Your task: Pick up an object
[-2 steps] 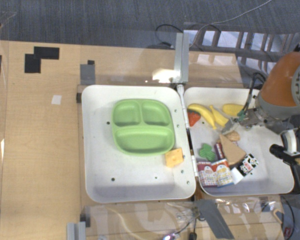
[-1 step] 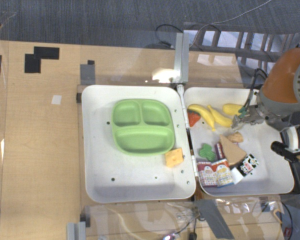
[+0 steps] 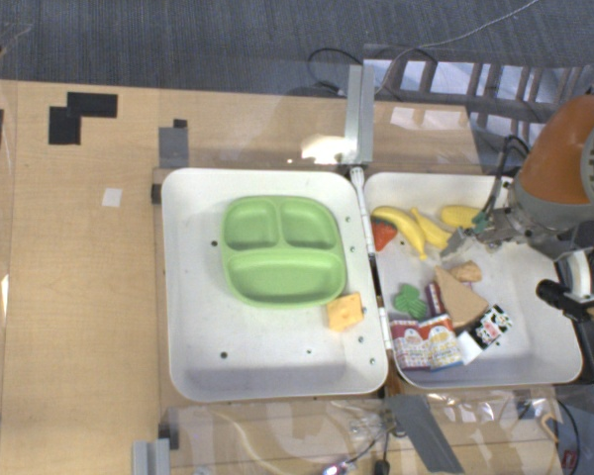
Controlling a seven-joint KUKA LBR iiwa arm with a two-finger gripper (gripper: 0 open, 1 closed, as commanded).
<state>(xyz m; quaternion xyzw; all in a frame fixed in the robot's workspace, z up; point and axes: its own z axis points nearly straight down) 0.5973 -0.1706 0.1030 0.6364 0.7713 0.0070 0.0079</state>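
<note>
Since the gripper [image 3: 462,243] sits low in the right bin [image 3: 535,364], this looks like the reach-in step, nothing lifted yet. Fingers appear slightly apart, nothing visibly between them. All places relative to the banana [image 3: 404,224]: gripper just right of it; yellow piece [image 3: 459,214] further right, up a bit; red item [image 3: 383,234] touching its left end; tan bread [image 3: 465,270] below-right, just under the gripper; green piece [image 3: 409,300] below; carton [image 3: 428,342] well below. Far left, in the other bin: green plate [image 3: 281,249] and cheese [image 3: 345,313]. Next move, I judge: descend on bread or banana, close, lift straight.
</note>
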